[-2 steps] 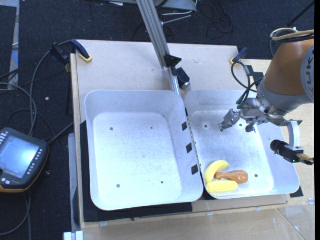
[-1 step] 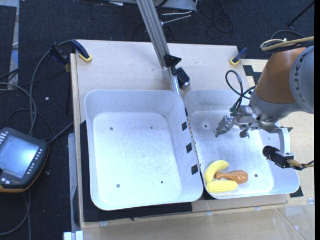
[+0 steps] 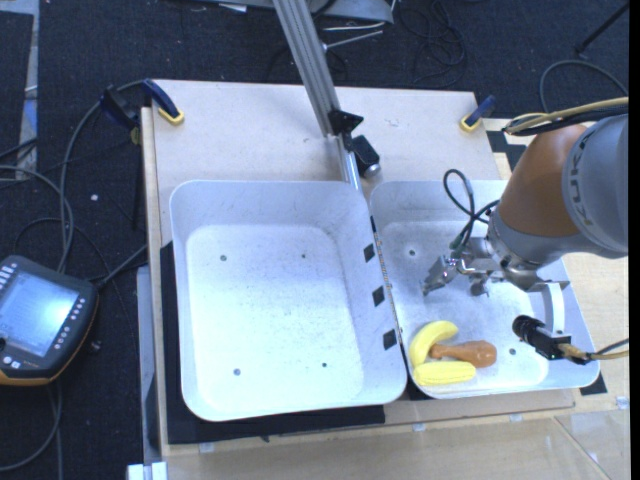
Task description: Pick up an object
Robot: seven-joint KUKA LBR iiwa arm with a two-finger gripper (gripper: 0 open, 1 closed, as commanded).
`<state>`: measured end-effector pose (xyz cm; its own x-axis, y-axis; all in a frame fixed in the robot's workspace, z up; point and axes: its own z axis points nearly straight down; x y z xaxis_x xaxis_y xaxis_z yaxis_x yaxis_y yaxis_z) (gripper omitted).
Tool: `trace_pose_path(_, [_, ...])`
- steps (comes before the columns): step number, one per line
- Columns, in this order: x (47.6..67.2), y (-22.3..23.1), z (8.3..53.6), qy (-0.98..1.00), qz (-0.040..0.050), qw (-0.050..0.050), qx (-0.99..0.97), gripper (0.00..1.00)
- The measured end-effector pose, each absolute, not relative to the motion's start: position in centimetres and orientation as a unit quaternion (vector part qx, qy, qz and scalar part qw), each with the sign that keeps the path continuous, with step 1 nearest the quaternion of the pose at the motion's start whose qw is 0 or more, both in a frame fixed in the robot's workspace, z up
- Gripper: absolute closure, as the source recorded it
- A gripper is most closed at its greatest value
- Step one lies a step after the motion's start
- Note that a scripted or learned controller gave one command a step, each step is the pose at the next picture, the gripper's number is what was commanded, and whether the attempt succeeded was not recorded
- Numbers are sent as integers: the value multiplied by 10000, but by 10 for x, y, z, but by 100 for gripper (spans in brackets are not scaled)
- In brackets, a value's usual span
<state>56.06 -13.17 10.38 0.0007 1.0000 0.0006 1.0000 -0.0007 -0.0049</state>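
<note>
The banana, a brown toy and a corn cob lie clustered at the right bin's near edge, the banana curving across it, just below the gripper, whose fingers hang spread, holding nothing.

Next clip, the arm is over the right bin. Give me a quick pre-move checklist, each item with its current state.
1. Targets present in right bin: ok. A banana, a corn cob and a brown drumstick-like toy lie by its near edge.
2. Targets separable: not ok, the three touch in a cluster.
3. End effector over a target: not ok, it sits farther back than the cluster, above bare floor.
4. End effector carrying nothing: ok.
5. Finger opening: cannot tell.
6. Divider between bins away from the end effector: ok.
</note>
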Motion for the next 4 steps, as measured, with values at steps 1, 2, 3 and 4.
trace_pose_path(1, [560,-131,95,-7071,2,4,-7071,0])
trace_pose_path(2, [561,-132,106,-7070,-1,1,-7072,100])
trace_pose_path(3, [566,-139,163,-7071,-13,-20,-7071,100])
trace_pose_path(4, [569,-137,225,-7074,-15,-21,-7069,100])
